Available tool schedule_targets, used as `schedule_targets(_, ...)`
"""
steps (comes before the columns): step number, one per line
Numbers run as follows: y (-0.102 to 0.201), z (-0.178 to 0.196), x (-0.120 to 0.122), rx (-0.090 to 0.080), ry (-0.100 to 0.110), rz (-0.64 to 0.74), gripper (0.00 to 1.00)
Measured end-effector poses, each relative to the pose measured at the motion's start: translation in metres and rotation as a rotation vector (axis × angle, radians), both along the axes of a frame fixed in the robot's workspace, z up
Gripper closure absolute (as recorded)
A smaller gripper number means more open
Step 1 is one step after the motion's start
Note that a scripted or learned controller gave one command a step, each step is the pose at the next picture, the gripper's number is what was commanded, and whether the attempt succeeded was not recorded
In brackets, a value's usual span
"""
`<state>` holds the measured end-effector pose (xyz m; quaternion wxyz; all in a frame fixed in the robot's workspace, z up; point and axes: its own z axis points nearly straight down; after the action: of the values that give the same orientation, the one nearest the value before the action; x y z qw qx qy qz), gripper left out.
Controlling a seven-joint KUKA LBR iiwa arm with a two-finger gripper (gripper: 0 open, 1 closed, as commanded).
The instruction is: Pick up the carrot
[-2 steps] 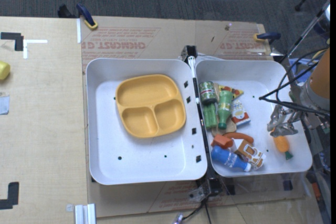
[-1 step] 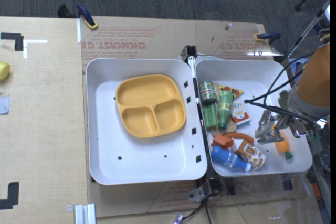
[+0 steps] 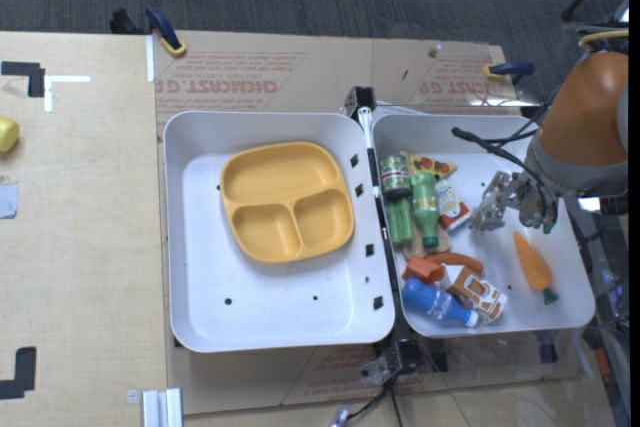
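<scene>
Bright, even light; soft shadows; slight blur

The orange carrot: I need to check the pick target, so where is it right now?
The orange carrot lies in the right white bin near its right wall, just below the gripper and apart from the blue plastic bottle.

Orange carrot point(image 3: 533, 262) flat, green tip toward bin's near-right corner.
</scene>
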<state>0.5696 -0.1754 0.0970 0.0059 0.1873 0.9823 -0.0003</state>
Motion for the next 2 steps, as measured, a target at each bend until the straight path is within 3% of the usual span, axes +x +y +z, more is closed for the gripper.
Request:
schedule_targets(1, 0.0, -0.003, -0.002, 0.001, 0.007, -0.001, 0.0)
schedule_targets(2, -0.047, -0.004, -0.058, 0.001, 0.008, 0.097, 0.0)
